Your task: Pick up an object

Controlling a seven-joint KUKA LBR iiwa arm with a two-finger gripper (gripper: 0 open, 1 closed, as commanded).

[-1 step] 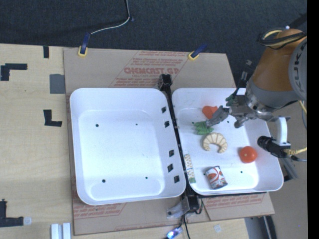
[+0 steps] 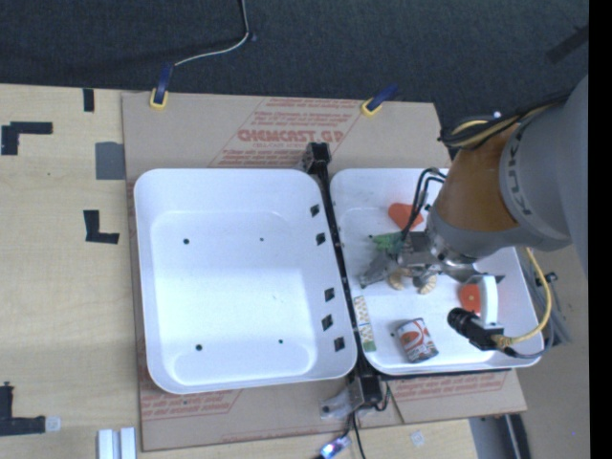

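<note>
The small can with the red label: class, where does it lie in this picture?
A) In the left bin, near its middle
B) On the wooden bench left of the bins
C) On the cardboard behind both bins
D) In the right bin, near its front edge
D: the small can lies on its side on the floor of the right bin, close to that bin's near rim, below the gripper.

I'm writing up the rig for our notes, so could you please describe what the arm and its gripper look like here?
The arm is bulky and rounded, grey in its upper segment with a broad orange band above the wrist. Thin black cables loop along its left side. Below it, the gripper is a small dark grey metal assembly over the right bin. A yellow cable runs beside the arm near the bin's right edge.
</note>
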